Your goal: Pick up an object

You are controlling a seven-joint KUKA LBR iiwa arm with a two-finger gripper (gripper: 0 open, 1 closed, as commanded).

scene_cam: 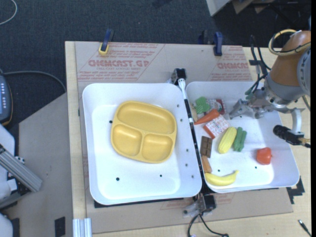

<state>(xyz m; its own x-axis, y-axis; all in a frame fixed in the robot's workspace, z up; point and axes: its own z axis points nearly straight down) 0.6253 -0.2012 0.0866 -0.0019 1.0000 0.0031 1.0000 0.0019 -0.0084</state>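
Gripper [240, 108] over the back part of the right bin [286, 174], on the grey arm [291, 90] with the orange band [289, 63]. Gripper state: cannot tell from this view. Nothing seen held.

Closest to the gripper, just to its view-left: carrot [208, 116], long axis running from lower left up toward the gripper, right end pointing at it. Green item [201, 104] lies just beyond the carrot, further left and slightly up-view.

Below-left of the gripper, near: red-and-white packet [215, 127], flat, touching the carrot's underside.

Straight below the gripper in the view: corn cob [227, 139], long axis tilted, upper end leaning right, lower end left. Green vegetable [239, 138] just beside the corn on its right, roughly parallel, near upright in the view.

Below-right of the gripper, apart from the rest: red tomato [264, 155], round, no clear axis.

Further below-left: brown bar [206, 146] along the bin's left wall, long axis up-down in the view.

Farthest below the gripper, at the front wall: banana [221, 178], long axis left-right, ends curving upward, right tip pointing up-right.

Well to the gripper's view-left: left bin [98, 172] with a yellow divided plate [144, 131].
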